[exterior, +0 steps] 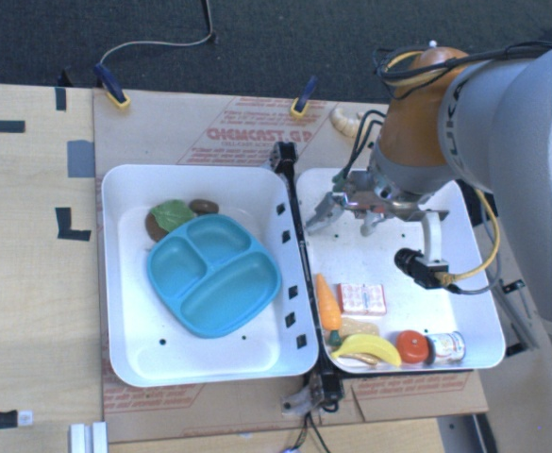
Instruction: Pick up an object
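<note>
**Worktop inspection: end effector over right bin**

In the left bin point(125, 347) we note a blue divided plate point(214, 274) with a green item point(172, 215) and brown pieces point(203, 206) behind it. In the right bin point(478, 333) lie a carrot point(327, 302), a banana point(370, 349), a small packet point(362, 298) and a tomato point(412, 346). The end effector point(351, 217) hovers above the bin's far end, well apart from them; we cannot tell its grip state.

right bin's middle point(389, 262) bare; toys point(370, 333) crowd its near edge
</note>
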{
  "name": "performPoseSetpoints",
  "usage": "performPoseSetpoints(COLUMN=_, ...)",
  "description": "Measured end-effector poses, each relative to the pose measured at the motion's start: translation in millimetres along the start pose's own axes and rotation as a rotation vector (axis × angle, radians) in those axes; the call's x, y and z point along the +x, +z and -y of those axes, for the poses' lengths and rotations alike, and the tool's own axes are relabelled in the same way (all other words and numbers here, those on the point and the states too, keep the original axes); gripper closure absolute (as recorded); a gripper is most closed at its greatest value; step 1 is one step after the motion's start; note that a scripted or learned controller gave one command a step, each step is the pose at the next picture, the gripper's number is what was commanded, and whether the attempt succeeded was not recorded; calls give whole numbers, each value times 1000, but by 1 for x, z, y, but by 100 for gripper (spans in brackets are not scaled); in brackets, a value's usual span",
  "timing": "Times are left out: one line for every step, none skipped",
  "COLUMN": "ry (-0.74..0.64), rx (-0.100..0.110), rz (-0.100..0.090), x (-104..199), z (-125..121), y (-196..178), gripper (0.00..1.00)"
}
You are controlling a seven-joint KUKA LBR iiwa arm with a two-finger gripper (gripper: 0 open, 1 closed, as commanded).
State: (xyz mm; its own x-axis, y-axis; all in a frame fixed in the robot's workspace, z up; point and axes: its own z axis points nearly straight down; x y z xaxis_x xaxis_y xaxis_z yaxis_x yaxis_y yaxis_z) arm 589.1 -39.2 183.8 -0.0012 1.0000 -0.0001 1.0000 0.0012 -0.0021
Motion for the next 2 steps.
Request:
performPoseSetpoints(ry=0, rx=0, rz=0, x=0, z=0, y=0, gripper=0)
performPoseSetpoints(ry=0, rx=0, rz=0, x=0, z=0, y=0, gripper=0)
